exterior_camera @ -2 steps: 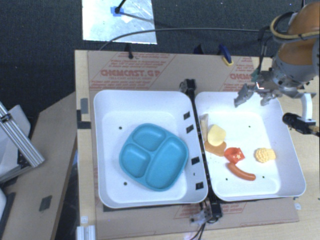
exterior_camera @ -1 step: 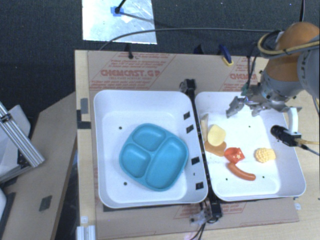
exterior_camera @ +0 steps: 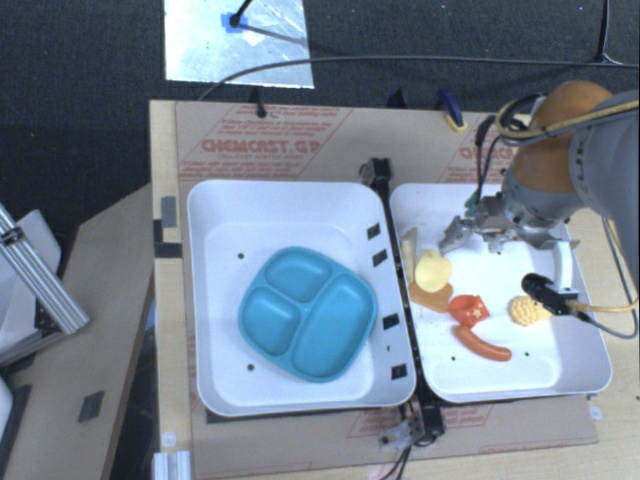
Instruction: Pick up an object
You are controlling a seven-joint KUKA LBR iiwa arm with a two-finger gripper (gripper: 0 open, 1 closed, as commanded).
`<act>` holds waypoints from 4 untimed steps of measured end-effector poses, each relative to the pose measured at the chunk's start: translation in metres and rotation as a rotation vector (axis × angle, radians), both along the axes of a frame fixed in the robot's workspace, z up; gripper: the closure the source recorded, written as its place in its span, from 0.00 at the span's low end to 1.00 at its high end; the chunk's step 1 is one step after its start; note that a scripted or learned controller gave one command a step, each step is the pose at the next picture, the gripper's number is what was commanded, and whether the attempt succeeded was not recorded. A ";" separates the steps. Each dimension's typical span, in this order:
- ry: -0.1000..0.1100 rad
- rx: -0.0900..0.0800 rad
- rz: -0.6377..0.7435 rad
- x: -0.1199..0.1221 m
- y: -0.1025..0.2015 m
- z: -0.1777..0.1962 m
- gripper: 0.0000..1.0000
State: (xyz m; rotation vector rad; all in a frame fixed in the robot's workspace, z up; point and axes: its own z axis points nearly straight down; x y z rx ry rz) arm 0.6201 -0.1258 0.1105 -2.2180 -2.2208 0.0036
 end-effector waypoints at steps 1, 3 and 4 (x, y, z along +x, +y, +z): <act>-0.009 -0.002 0.001 0.003 0.000 0.015 1.00; -0.012 -0.002 0.004 0.013 0.000 0.134 1.00; -0.012 -0.002 0.004 0.014 0.000 0.189 1.00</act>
